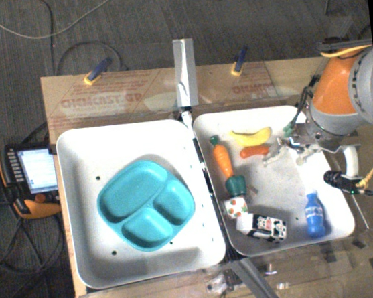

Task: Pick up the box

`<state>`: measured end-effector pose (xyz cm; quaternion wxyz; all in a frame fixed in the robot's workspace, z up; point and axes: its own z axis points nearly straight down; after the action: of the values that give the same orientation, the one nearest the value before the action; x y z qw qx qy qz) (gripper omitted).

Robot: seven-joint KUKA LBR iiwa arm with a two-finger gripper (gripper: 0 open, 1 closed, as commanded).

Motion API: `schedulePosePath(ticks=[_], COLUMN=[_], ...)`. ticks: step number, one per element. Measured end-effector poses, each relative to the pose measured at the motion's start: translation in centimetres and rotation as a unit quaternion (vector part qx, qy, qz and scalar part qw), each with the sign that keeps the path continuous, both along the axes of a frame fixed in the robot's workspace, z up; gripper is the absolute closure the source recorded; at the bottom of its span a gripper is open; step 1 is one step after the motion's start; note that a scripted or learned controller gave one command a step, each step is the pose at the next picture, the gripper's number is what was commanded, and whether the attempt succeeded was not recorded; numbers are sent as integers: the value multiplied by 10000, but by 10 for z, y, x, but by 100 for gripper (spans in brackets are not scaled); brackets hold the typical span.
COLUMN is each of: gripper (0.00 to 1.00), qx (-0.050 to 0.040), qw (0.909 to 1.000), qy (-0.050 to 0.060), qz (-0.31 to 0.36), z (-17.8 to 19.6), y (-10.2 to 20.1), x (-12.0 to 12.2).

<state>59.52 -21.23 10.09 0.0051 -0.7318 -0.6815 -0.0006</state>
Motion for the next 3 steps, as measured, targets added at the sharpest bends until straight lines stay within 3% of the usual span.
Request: schedulePosePath(ticks=[1, 2, 3], gripper=[0, 0, 0], qx=[-46, -12, -66], qw=[9986, 9971, 9951], qy=[-21, -43, -22], qz=[-524, -755, -985], z=[55, -3, 88], y=[13, 6, 12], x=[22, 5, 73])
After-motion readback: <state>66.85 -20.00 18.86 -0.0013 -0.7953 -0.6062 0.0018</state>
